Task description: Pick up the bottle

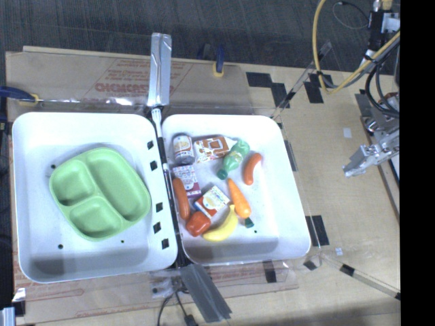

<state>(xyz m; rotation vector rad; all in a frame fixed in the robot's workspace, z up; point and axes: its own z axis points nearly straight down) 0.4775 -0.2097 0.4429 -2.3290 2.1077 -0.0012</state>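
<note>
Wooden bench [326, 182], end effector [363, 160] low at right edge, finger state unclear, green bottle [233, 157] in right bin [289, 182]

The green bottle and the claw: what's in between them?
In the camera view, the sausage, then the bin's wall and bare bench lie between the bottle and the claw.

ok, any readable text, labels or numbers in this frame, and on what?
None can be read.
Red print on the brown cardboard sheet behind the bins: several lines, too blurred.
Label on the small dark can in the right white bin: too small.
Brown snack packet and white-and-red carton: printing blurred.
</note>
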